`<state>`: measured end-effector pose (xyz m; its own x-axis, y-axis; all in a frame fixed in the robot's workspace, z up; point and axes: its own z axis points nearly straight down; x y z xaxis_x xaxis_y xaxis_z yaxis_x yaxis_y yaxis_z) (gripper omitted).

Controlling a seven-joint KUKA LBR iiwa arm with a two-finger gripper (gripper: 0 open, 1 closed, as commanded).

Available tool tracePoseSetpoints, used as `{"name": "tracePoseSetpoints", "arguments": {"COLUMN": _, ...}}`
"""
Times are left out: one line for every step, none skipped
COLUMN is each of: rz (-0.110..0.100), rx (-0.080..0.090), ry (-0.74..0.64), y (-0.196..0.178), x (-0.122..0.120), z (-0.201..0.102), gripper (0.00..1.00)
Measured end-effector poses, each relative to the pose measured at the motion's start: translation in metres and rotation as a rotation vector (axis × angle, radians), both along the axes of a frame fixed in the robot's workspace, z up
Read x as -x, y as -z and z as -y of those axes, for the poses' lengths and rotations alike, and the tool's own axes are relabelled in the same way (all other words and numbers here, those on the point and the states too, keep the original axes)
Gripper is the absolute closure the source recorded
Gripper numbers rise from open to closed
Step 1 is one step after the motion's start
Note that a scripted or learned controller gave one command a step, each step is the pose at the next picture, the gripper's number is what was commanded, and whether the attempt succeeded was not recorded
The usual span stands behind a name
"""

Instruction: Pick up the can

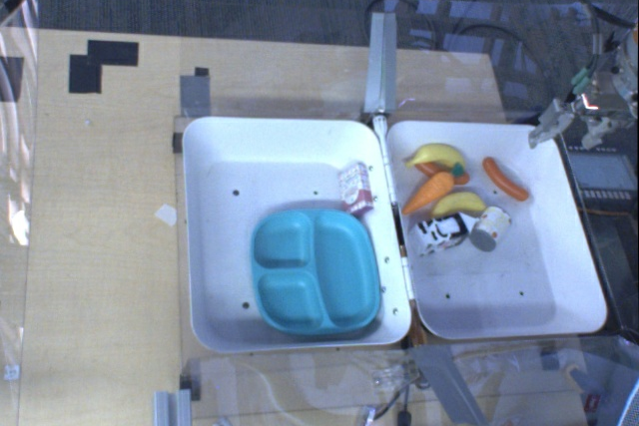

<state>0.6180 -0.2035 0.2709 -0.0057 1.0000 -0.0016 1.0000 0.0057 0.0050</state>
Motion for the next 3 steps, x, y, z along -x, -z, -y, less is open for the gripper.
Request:
{"name": "tracePoseSetpoints", "arguments": {"rz": -0.002, "rx": -0.002, "ry": 0.168, "y": 0.085, "x": 0.119, "z": -0.033, "gripper": 0.00}}
{"name": "tracePoseSetpoints", "arguments": {"rz": 0.025, "rx": -0.002, "ry": 0.320, "y": 0.152, "x": 0.072, "z": -0.078, "gripper": 0.00}}
{"name": "tracePoseSetpoints", "arguments": {"rz": 0.039, "rx": -0.004, "ry": 0.317, "y": 0.136, "x": 0.067, "z": -0.078, "gripper": 1.00}}
